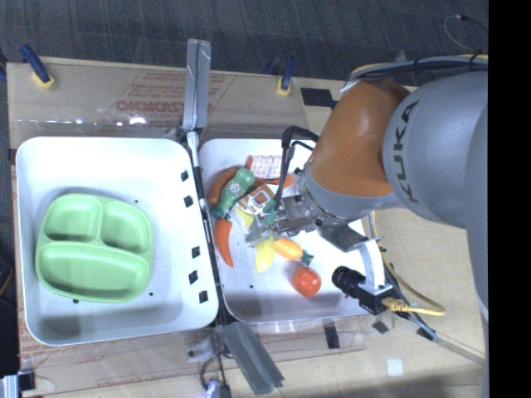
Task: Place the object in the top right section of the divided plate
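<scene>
A green divided plate (93, 246) lies in the left bin, with two small sections at the top and one long section below. In the right bin lies a pile of toy food: a green vegetable (235, 187), an orange-red chilli (224, 242), a yellow piece (265, 255), an orange carrot (289, 249), a red tomato (305, 282) and a striped red-and-white piece (265, 165). My gripper (267, 220) hangs low over the middle of that pile, just above the yellow piece and the carrot. The arm's bulk covers the bin's right half.
The left bin (99, 160) and the right bin (249, 309) are parted by a raised wall with black clips (197, 247). A metal bar (197, 81) stands at the back between them. Yellow and black cables (398, 305) trail at the right bin's near corner.
</scene>
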